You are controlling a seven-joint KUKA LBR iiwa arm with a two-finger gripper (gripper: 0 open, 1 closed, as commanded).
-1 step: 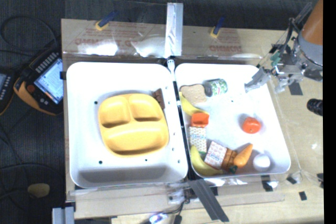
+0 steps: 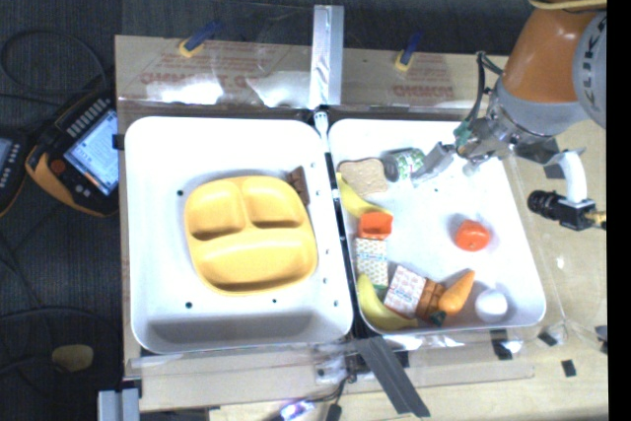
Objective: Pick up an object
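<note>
Gripper sits low over the right bin, at the bin's 12 o'clock edge. Can't tell the gripper's state from this angle.

Nearest object: a small green-and-silver can, lying on its side just beside the gripper, at its 9 o'clock; whether they touch I can't say. Nothing visibly held.

Other items in the right bin:
- slice of bread, flat, tan, at the can's 8 o'clock, just beside it
- banana, yellow, curved, along the bin's 9 o'clock wall
- orange carton, boxy, below the bread
- round red-orange tomato, glossy, at the gripper's 5 o'clock, well apart from it
- patterned white packet under the carton
- second banana along the 6 o'clock wall, with a printed box on it
- carrot, tapered, orange, beside the box
- white round object (too blurred to name) at the bin's 5 o'clock corner

Left bin holds a yellow plastic tray, three compartments, rounded corners, smooth.

Arm comes in from 3 o'clock, orange band up high, grey wrist angled down and toward 9 o'clock into the bin.
</note>
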